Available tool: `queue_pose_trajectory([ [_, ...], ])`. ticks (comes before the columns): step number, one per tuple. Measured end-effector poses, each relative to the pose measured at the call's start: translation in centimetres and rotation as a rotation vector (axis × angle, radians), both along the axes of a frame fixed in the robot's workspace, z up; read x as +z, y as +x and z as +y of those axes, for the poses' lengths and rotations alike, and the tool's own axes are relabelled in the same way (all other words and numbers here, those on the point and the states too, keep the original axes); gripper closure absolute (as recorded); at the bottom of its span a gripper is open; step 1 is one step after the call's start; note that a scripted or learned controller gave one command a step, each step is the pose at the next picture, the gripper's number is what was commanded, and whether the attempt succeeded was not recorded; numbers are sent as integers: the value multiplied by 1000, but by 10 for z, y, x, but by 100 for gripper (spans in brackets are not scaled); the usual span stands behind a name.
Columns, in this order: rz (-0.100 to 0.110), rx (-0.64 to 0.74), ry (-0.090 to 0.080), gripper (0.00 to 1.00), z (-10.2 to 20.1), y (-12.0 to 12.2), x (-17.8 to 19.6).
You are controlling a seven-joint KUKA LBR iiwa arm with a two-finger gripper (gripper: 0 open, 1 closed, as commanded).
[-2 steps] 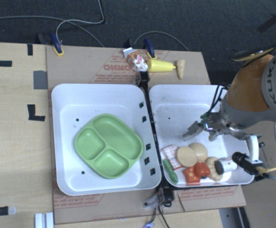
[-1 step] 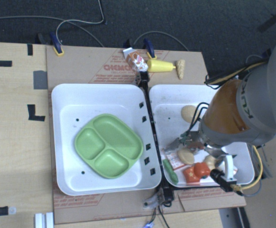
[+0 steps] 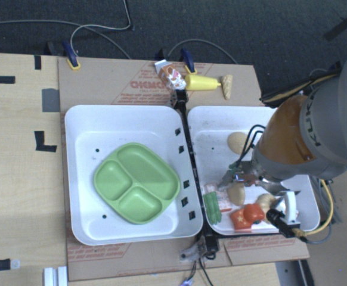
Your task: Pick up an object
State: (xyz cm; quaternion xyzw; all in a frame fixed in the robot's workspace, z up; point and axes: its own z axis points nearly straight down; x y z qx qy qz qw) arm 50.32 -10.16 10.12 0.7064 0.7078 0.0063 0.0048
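Potato-like beige lump (image 3: 236,193) sits at lower centre-right of the frame, in the right bin (image 3: 209,119), right under the gripper (image 3: 238,177), which looks poised for a top-down grab. Whether that claw is spread or clamped, I cannot tell. Crowding it: a red tomato-like piece (image 3: 247,215) and a green packet (image 3: 211,207). Left bin (image 3: 78,159) holds a green divided plate (image 3: 137,182).

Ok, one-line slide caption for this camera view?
Grey KUKA arm reaches into the right white bin above small food items; green divided plastic plate lies in the left white bin.
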Motion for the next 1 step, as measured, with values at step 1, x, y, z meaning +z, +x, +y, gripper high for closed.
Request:
queue_pose_trajectory([
  [1,16,0,-2,100,69,55,83],
])
